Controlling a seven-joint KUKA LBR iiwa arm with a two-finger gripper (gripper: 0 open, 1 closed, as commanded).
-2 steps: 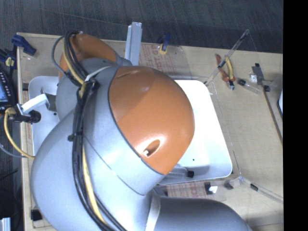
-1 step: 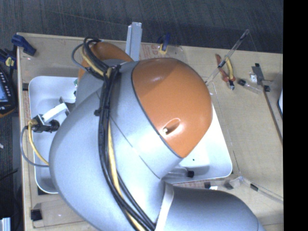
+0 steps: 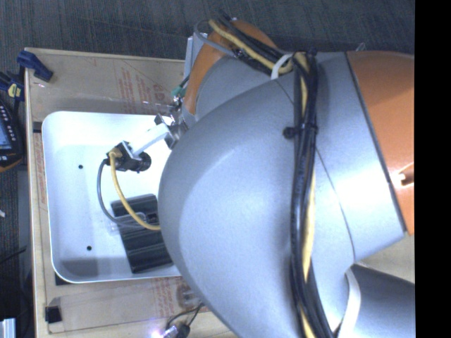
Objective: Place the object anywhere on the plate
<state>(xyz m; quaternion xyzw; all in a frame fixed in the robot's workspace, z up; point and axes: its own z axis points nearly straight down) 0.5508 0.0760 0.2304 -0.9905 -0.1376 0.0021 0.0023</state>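
Observation:
My grey arm (image 3: 282, 210) takes up most of the camera view and hides whatever lies beneath it. Its dark, ribbed gripper (image 3: 144, 239) reaches down into the left white bin (image 3: 70, 189), close to the bin's near wall. A yellow cable (image 3: 121, 201) loops from the wrist down to the gripper. A black connector (image 3: 131, 160) on a white bracket sits just above that loop.
The bin's bare white floor stretches left of the gripper, with two small dark dots on it. The brown bench board (image 3: 113, 76) frames the bin. Blue clamps (image 3: 32, 63) sit at the bench's far left corner.

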